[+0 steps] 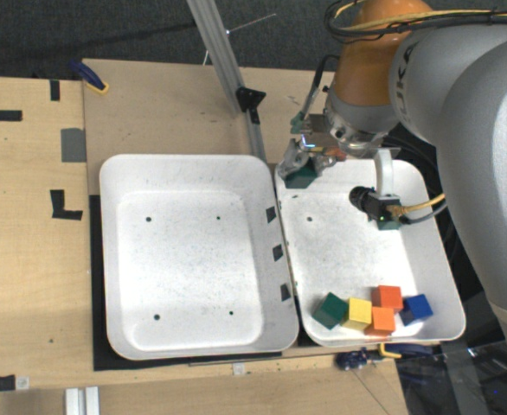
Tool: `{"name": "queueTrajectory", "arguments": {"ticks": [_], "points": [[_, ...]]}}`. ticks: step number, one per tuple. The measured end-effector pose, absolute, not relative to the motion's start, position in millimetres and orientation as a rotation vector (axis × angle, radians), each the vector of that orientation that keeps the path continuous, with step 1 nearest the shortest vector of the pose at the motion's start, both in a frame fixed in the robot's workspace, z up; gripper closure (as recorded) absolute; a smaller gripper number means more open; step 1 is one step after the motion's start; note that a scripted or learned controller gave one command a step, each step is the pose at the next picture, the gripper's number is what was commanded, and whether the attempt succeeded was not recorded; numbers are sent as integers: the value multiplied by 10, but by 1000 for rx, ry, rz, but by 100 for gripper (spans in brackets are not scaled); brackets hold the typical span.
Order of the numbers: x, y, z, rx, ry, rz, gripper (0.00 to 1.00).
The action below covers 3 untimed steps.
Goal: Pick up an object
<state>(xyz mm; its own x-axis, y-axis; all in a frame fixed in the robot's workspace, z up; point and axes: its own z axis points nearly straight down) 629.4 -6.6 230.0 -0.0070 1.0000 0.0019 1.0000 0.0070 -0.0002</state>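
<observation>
My gripper [303,164] hangs over the far left corner of the right bin [357,240], by the rim shared with the left bin. A small dark green block [300,177] sits between its fingertips, and the gripper is shut on it. The block appears lifted just above the bin's corner. Along the near edge of the right bin lies a cluster of blocks: a green one [330,309], a yellow one [359,310], two orange ones [385,308] and a blue one [416,308].
The left bin [189,258] stands beside the right one. A slanted metal post [223,50] rises just behind the bins, close to the left of the gripper. A black cable fitting [373,202] hangs from the arm over the right bin.
</observation>
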Motion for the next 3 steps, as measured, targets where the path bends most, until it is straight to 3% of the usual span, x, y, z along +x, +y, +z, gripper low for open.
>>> {"name": "queueTrajectory", "arguments": {"ticks": [2, 3], "points": [[6500, 879, 2322, -2213, -2227, -1, 100], [6497, 845, 2320, -2219, -2224, 4, 0]]}}
